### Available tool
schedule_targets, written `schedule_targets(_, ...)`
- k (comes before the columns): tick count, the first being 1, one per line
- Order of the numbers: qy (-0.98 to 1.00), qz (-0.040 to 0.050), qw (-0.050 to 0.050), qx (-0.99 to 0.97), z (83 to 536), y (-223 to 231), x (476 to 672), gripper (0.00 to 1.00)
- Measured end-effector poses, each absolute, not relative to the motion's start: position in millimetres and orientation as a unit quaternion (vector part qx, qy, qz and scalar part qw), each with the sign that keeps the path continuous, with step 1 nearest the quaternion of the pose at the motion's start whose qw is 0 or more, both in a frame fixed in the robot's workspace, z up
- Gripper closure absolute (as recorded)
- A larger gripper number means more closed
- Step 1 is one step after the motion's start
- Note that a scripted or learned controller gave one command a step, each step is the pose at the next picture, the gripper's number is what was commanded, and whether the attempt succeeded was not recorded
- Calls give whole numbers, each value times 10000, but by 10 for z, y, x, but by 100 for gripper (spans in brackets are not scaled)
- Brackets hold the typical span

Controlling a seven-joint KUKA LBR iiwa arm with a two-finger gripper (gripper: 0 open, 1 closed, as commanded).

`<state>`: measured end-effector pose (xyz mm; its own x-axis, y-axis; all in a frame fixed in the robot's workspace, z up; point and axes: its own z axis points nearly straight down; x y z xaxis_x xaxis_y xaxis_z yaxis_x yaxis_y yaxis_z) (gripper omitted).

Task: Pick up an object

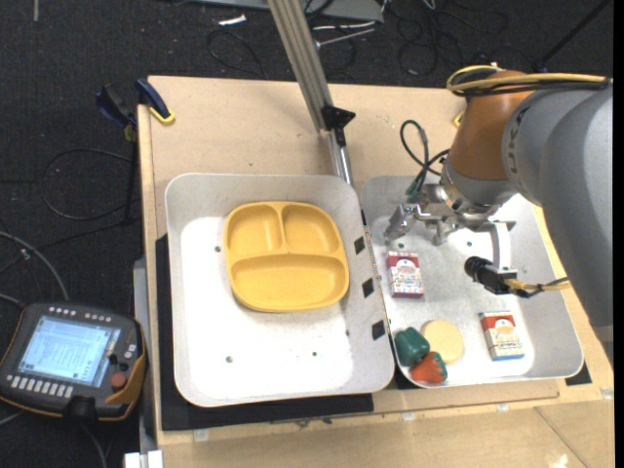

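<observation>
Here, you see the gripper (pixel 421 214) low over the right bin's (pixel 551 359) far part; you cannot tell how its jaws stand. Just near of it lies a small box (pixel 405 275), red and white with a printed face, flat, its long axis running far to near. A second box (pixel 502 336) sits further right and nearer. The left bin (pixel 195 359) holds a yellow tray (pixel 287 256).

Two small boxes (pixel 405 275) (red-and-white), one yellow tray (pixel 287 256), two bins (pixel 195 359).

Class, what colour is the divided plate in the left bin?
Yellow: the divided plate shows plainly in the camera view.
</observation>
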<state>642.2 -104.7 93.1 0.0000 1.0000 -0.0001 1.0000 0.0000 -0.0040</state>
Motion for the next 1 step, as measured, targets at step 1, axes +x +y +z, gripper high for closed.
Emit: schedule_targets(1, -7070, -2, -5, -7072, 1056, -1046, 6435, 100)
